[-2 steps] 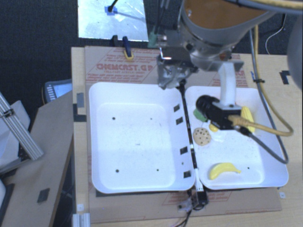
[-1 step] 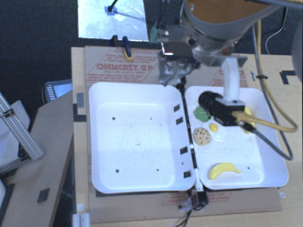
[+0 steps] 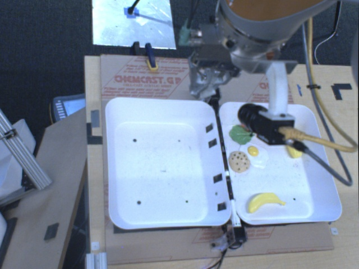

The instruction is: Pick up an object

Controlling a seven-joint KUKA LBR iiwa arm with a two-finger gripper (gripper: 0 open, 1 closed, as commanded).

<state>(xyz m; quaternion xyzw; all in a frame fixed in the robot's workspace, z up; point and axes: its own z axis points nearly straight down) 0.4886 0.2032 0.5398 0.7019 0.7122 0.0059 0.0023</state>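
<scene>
Jaws hang above cardboard (image 3: 147,80) printed "CHEMCAST GP", behind both bins (image 3: 168,214).

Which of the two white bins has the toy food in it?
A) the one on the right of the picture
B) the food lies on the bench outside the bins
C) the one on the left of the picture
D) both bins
A: the banana, cookie, fried egg and green leaf all lie in the right bin.
</scene>
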